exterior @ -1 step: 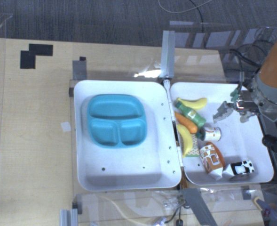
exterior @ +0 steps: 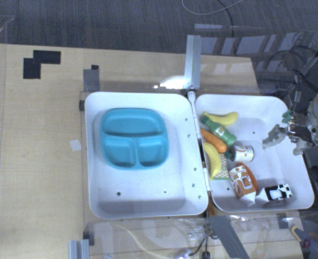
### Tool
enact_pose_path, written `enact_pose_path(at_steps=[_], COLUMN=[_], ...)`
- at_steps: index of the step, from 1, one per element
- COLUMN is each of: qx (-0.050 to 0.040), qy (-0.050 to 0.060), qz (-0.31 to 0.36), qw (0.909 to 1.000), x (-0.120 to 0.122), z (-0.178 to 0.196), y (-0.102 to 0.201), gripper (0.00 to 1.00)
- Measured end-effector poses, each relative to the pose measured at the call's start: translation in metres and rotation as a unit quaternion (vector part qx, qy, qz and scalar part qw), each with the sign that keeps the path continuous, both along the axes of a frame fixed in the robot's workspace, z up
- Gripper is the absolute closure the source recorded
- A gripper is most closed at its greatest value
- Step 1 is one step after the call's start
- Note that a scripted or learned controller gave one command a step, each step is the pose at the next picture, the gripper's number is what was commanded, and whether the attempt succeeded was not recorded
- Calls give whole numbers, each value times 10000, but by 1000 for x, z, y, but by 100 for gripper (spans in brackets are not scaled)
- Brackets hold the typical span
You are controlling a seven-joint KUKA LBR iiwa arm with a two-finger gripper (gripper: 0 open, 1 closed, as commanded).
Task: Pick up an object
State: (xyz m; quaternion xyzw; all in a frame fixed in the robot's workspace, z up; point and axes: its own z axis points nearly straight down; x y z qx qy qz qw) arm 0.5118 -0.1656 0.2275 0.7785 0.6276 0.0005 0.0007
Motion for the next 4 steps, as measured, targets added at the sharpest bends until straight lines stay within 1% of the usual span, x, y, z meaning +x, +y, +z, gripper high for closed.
enact_pose_path(at_steps=[1,2,3,4], qx=[-2,4,-2,-1], qy=[-13,-114,-76,-96], qz=[-878,-1973,-713,-710], qw=[9961,9803,9974,9974], x=[28,16,24,26], z=[9,-101,-138,-126], y=[-12,34,70,70], gripper=[0,0,0,100])
